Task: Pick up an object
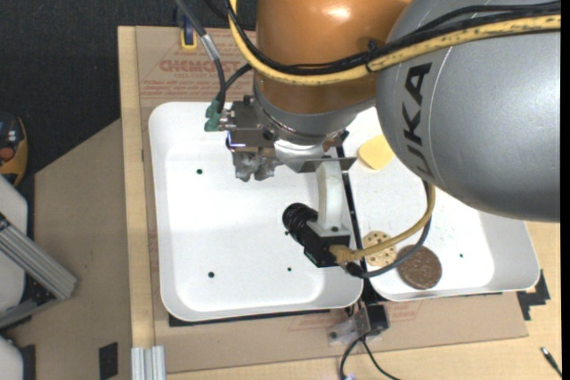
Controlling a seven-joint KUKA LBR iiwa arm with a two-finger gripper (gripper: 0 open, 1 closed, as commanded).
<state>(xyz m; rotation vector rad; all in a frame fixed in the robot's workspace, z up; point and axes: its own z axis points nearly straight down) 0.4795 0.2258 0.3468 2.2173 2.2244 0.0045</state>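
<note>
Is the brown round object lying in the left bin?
No, the brown round object lies in the right bin, near its front edge, beside a tan perforated disc.

Bright, even light from above. A glossy highlight sits on the orange band (325, 9), and the arm (481, 93) throws a soft grey shadow over the left bin (178, 191). Focus is fairly sharp, though the near arm looks slightly soft.

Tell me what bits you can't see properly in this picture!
- Pincer, camera view: the arm's orange band looms over it, so open or shut is unclear.
- Yellow thing, camera view: partly hidden by the grey arm.
- Right bin, camera view: much of it lies under the arm.
- Two round brownish discs, camera view: too small to identify.
</note>
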